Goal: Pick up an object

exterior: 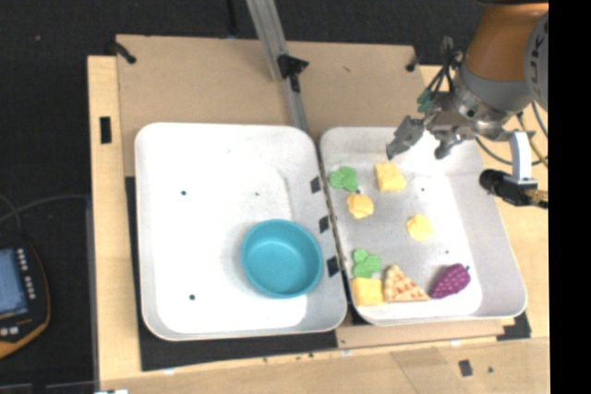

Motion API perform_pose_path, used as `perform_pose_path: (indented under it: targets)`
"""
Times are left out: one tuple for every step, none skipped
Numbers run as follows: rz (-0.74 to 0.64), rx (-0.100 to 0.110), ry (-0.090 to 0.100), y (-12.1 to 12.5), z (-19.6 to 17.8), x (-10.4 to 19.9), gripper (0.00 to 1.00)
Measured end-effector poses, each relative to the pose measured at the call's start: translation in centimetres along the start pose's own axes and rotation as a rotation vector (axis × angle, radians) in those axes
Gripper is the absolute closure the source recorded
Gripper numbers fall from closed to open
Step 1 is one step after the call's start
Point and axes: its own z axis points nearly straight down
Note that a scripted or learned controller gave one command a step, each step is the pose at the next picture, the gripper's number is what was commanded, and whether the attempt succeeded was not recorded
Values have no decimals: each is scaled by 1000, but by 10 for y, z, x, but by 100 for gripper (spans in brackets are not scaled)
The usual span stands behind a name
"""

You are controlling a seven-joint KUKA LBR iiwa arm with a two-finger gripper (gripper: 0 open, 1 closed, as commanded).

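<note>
The tool (427, 141) hangs over the far end of the right shallow white plastic bin (489, 226), its 2 fingers spread apart with nothing between them; the yellow block-shaped toy cheese (390, 177) lies in that bin just beside the tool; farther down lie a purple toy grape bunch (450, 280) and a toy pizza slice (402, 285); the left white bin (185, 171) holds a round blue plastic bowl (281, 257).

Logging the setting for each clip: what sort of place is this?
Probably a robot lab test bench: a robot arm over two white bins, toy food in the right bin, a blue bowl in the left.
</note>
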Motion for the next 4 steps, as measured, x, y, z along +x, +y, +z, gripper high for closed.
perform_pose_path:
  targets:
    - [0,0,0,0,0,0,0]
    - [3,3,-2,1,43,-5,0]
    - [5,6,-1,-4,100,2,0]
    - [6,1,-3,-4,132,1,0]
